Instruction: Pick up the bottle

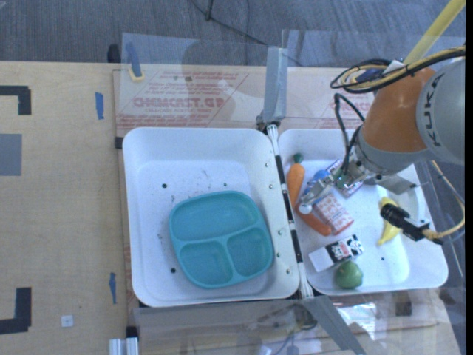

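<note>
Camera view looks down at a slant on a wooden counter [59, 220] carrying two shallow white bins side by side. The grey arm [414, 117], with its orange band, reaches in from the right over the right bin [414, 272]. The left bin [192, 154] holds a teal divided plate [219, 237]. In the right bin, the tool [319, 191] sits low over an orange and white bottle [329, 214] lying on its side near the bin's left wall; whether its fingers are spread or pinching cannot be told. An orange carrot [295, 180] lies just left of the bottle. A yellow banana [389, 224] lies to the right. Near the front edge sit a green fruit [348, 274] and a small black and white object [338, 251].
</note>
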